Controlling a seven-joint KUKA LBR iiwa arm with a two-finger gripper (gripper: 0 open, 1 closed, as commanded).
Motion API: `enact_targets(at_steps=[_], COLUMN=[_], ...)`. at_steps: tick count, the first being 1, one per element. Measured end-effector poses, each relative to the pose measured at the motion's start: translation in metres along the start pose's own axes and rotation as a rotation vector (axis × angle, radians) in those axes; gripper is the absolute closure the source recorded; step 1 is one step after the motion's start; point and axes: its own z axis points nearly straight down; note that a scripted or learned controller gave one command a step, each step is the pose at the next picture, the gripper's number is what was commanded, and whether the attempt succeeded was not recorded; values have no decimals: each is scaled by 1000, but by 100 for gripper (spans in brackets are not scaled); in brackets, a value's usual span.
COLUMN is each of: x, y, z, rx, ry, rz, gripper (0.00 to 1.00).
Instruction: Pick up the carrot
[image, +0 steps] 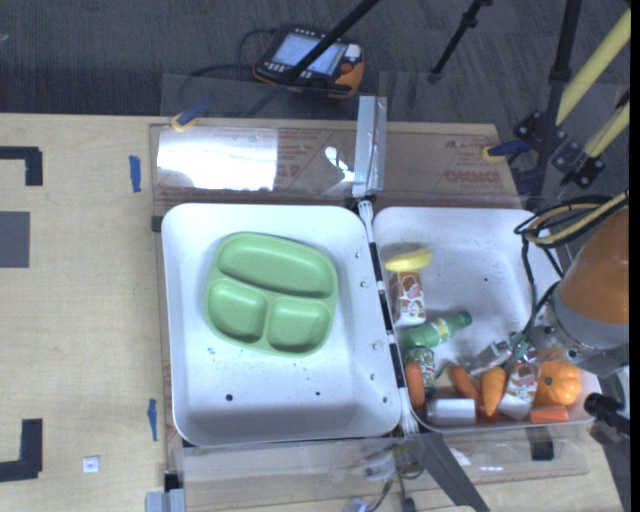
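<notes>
The carrot (493, 391) lies in the right bin (470, 235) near its front wall, orange and tapered, among other items. A second thin orange piece (463, 381) lies just left of it. The arm reaches in from the right, its orange band above the bin's right wall. Its gripper (512, 349) hangs low over the front right part of the bin, just above and slightly right of the carrot. Grey metal parts show there, and the fingertips are lost in the clutter.
The right bin also holds a yellow item (408, 261), a small carton (408, 297), a green bottle (438, 331), a white cylinder (452, 409), a packet (520, 386) and an orange fruit (558, 384). A green divided plate (272, 292) sits in the left bin (190, 330).
</notes>
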Motion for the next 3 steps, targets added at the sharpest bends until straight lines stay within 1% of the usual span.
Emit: enact_targets(at_steps=[1,2,3], x=[0,108,156], y=[2,25,55], z=[-11,-97,-97], rx=[-5,8,9], ry=[-2,2,1], rz=[2,327,415], gripper=[100,100,100])
